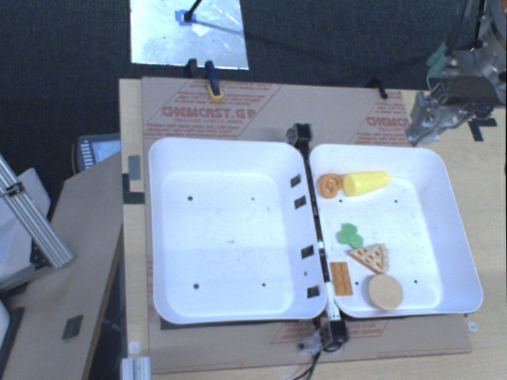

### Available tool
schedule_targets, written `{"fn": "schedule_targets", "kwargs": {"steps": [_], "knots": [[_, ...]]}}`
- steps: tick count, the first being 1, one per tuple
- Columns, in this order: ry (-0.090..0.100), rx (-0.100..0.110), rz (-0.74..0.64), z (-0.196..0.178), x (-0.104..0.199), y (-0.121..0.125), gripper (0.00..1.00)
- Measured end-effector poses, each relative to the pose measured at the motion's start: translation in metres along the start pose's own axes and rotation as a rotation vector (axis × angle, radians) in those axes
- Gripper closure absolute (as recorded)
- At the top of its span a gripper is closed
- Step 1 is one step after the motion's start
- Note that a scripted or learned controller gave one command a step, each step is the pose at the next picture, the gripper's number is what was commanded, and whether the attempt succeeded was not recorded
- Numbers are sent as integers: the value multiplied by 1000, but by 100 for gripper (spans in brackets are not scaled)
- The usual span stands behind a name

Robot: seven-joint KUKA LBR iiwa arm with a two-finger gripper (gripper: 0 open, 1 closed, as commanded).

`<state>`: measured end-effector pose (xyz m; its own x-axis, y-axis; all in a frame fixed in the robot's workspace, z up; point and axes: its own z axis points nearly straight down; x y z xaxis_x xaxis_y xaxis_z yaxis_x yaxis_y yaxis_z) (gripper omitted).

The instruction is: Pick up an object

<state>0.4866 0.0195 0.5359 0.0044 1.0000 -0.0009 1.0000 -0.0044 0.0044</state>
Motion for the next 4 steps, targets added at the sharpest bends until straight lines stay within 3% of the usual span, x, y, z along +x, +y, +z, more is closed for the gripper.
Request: {"fn": "schedule_targets", "kwargs": {"steps": [2,3,4], "knots": [[4,4,-18,11,174,-2,100],[2,-1,-5,2,192,105,100],[0,4,0,1,113,76,100]]}}
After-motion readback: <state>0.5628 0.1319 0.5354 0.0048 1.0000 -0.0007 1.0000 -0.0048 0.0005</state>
